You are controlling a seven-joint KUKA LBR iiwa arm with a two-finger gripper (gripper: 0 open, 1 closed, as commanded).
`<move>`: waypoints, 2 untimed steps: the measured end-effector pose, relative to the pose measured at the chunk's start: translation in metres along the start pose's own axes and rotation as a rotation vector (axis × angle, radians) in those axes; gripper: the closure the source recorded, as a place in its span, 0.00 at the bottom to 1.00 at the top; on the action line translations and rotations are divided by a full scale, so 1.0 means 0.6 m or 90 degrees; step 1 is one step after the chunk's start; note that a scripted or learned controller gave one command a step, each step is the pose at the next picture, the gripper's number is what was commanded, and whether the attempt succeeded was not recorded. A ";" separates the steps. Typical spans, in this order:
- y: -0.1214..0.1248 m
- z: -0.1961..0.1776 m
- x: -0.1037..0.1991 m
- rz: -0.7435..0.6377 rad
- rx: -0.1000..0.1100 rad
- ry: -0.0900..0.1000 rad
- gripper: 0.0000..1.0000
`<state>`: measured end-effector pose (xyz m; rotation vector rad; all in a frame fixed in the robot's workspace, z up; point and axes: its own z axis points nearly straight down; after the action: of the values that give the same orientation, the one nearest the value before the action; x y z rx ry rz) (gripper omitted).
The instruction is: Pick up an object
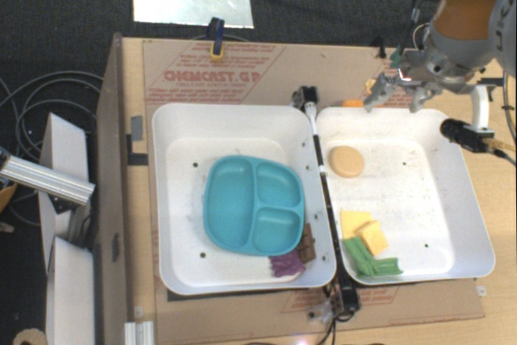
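Note:
My gripper (398,97) hangs above the back edge of the right bin (460,198), its two fingers spread apart with nothing between them. A round tan cookie-like disc (347,161) lies in the right bin's back left part, below and left of the gripper. At that bin's front left lie a yellow block (365,232) and a green piece (371,262). A small orange item (353,103) sits just behind the bin's rim, left of the gripper.
The left bin (178,174) holds a teal divided plate (253,204), with a purple piece (284,265) and a brown piece (308,246) at its front right. A black clamp (307,98) stands between the bins. Cardboard lies under both bins.

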<state>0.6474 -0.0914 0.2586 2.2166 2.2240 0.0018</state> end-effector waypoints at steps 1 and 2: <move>-0.001 0.264 -0.035 0.002 0.008 0.001 0.00; -0.027 0.283 0.005 0.000 -0.007 -0.002 0.00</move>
<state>0.6312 -0.0884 0.0888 2.2104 2.2165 0.0103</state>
